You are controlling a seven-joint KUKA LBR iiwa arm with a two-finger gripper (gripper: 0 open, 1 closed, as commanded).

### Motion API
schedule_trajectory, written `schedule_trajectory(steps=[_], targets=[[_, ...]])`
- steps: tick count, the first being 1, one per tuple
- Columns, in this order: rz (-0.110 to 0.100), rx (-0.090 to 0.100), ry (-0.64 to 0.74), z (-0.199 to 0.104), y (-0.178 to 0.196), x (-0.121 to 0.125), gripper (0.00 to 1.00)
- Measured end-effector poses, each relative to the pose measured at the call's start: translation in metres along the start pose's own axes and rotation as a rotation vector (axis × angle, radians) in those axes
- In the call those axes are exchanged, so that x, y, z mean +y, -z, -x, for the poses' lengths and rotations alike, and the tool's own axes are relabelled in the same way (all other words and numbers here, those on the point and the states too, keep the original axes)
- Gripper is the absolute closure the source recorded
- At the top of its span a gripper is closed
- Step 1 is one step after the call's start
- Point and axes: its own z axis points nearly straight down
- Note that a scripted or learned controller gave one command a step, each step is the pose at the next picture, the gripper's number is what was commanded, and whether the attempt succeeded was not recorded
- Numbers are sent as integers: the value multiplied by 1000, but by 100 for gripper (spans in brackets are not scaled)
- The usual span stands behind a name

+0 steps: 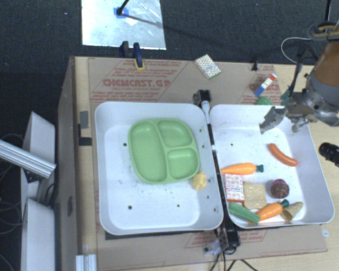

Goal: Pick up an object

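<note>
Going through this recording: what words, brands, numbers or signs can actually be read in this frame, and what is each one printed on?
"CHEMCAST GP": red print on the brown board under the bins, above the left bin; the last letters are blurred.
More red print on the board above the right bin: too blurred to read.
Small red-and-white packet in the right bin: printing too small to read.
Patterned box on the board: no legible text.

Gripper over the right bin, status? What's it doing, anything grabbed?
Gripper above right bin's far side, nothing between its fingers. Sausage nearest, untouched. Carrot and other toy food lie closer to the camera.
</note>
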Motion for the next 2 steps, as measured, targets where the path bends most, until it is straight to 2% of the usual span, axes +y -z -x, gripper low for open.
schedule_trajectory(steps=[1, 2], targets=[[1, -1, -2, 60, -189, 59, 0], [4, -1, -1, 60, -178, 60, 100]])
